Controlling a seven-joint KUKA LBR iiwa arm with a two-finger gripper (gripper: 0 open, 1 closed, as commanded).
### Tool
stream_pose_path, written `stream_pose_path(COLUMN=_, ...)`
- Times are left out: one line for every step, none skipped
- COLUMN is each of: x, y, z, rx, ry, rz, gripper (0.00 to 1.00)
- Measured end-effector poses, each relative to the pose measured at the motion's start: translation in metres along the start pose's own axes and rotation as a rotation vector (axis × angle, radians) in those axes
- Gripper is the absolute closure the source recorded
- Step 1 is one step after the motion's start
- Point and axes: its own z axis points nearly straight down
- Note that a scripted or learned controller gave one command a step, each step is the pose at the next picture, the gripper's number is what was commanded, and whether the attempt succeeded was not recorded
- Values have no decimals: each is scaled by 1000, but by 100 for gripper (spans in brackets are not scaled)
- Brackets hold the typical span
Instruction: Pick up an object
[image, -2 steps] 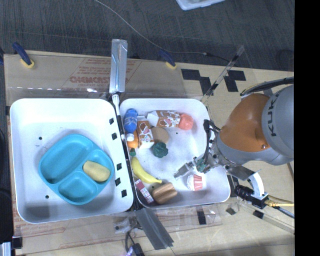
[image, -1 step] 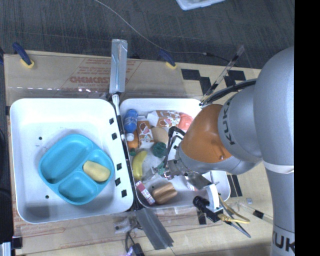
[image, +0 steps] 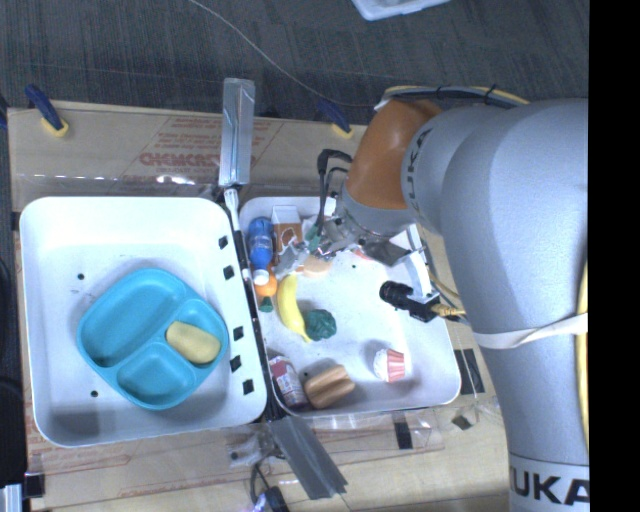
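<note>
The right bin (image: 440, 372) holds several small items: a blue bottle (image: 261, 243), a yellow banana (image: 291, 306), a dark green lump (image: 321, 324), a pink and white cupcake (image: 390, 364), a brown bread roll (image: 328, 384) and a small can (image: 283, 378). My gripper (image: 320, 243) hangs low over the far left part of this bin, beneath the orange band of the arm (image: 385, 165). It is just right of the bottle and right above a pale peach item (image: 317, 266). The wrist hides its tips.
The left bin (image: 60, 240) carries a blue divided plate (image: 130, 320) with a yellow rounded item (image: 194, 341) in one compartment. A metal divider rail (image: 237, 130) runs between the bins. The grey arm body covers the right side of the bench.
</note>
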Motion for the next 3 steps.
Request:
stream_pose_path(x=-38, y=15, z=14, rx=41, ry=44, rz=21, gripper=0)
stream_pose_path(x=-7, y=26, z=-32, rx=28, ry=17, rz=-263, gripper=0)
stream_pose_path(x=39, y=-70, z=-83, rx=0, ry=-1, rz=-280, gripper=0)
